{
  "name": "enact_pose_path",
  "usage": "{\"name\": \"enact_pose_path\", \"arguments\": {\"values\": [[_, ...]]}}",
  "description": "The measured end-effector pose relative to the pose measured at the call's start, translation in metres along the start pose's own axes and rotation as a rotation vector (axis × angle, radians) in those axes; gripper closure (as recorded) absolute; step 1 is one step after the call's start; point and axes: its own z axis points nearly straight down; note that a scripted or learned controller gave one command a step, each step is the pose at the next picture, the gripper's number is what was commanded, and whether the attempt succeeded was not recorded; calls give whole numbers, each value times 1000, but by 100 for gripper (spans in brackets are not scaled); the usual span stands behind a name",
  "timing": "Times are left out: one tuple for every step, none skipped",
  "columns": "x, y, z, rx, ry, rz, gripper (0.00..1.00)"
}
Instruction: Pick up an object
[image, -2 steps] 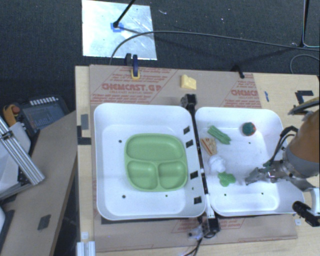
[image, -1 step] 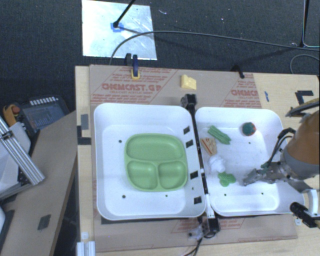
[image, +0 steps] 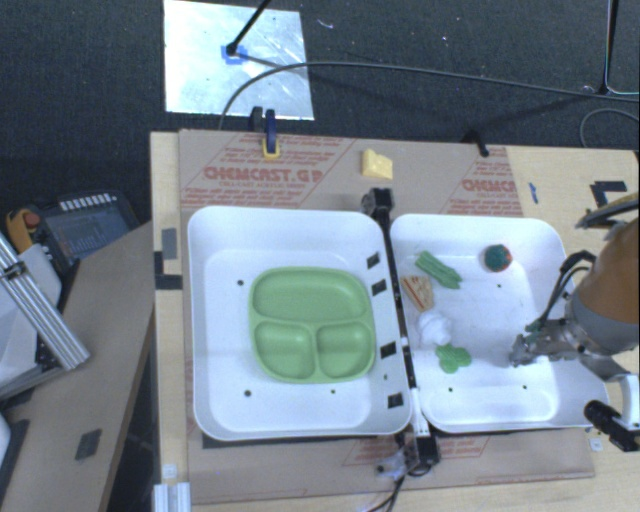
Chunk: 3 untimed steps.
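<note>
The gripper (image: 522, 350) — finger state I cannot tell — should centre over the green toy (image: 452, 357) (just left) before descending.

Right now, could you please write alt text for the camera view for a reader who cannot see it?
A grey robot arm reaches from the right into the right bin, which holds small toy foods. The left bin holds a green divided plate. Both bins sit on a cardboard-covered bench.

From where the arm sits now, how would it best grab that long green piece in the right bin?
Probably across its narrow middle, coming straight down. The green piece lies flat and slanted in the right bin, apart from the ball and the wedge, so fingers should fit either side.
</note>
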Motion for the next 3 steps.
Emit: {"name": "enact_pose_path", "arguments": {"values": [[-5, -1, -62, -2, -2, -1, 100], [-12, 6, -110, -2, -2, -2, 100], [-12, 12, -153, -2, -2, -3, 100]]}}
